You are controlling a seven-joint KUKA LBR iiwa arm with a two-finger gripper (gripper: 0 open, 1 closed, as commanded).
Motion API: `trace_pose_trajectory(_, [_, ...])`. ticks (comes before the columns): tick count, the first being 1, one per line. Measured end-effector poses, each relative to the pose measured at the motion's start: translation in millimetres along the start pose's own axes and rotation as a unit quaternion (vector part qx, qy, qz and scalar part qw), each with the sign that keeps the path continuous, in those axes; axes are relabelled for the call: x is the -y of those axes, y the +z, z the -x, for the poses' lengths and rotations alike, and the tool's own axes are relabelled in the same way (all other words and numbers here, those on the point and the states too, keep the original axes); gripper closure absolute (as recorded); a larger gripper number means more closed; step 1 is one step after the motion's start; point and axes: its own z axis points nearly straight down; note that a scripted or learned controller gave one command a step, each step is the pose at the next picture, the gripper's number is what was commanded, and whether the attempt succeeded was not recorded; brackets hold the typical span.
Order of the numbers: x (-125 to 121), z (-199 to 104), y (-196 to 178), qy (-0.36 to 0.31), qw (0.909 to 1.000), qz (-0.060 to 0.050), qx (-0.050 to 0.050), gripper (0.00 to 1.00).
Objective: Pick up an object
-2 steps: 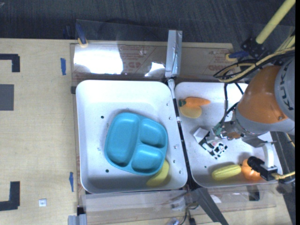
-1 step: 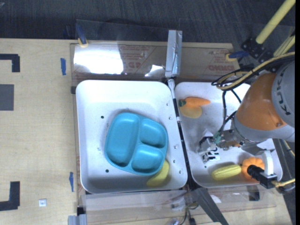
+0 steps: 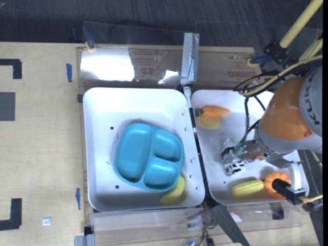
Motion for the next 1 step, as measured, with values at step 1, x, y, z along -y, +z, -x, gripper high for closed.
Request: trace_pose_trajectory(1, [-11.5,-85.1,-117.5,0.133,0.9911,0.001,-0.001,1.0])
